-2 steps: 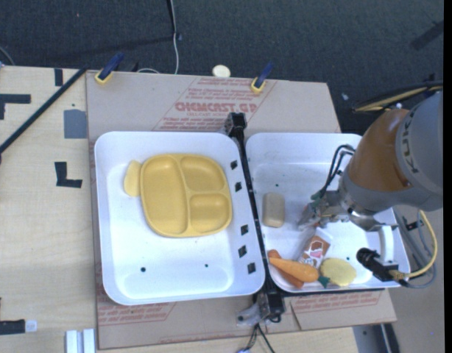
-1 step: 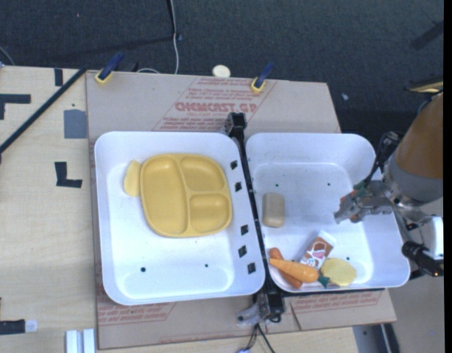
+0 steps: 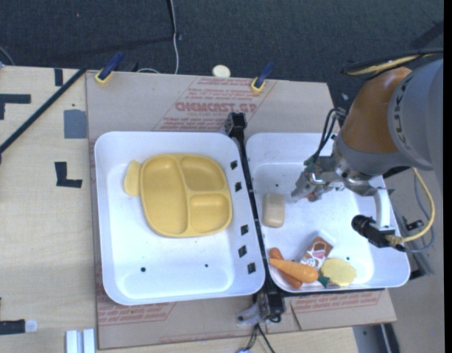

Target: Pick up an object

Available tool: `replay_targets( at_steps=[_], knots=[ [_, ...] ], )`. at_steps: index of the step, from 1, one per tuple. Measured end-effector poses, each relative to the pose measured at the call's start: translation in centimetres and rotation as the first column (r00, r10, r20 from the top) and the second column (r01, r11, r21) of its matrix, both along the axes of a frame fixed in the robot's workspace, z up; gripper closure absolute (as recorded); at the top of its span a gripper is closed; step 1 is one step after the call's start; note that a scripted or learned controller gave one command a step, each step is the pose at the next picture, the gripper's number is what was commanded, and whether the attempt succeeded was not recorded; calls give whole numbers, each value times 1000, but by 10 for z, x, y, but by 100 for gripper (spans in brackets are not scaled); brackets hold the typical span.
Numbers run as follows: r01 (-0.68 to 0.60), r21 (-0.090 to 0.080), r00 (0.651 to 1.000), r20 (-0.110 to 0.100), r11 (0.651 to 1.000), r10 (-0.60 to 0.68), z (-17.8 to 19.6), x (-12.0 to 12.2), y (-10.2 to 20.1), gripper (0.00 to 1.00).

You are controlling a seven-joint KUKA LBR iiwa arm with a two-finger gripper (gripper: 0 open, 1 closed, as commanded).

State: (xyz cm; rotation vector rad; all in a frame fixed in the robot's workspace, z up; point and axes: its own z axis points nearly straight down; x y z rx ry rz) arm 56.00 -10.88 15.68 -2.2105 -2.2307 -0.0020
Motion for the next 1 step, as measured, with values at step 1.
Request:
replay_targets(
  at_steps=[1],
  knots=[
    [1,0,1000,4,1000,-1,62,6,63,100]
  ],
)
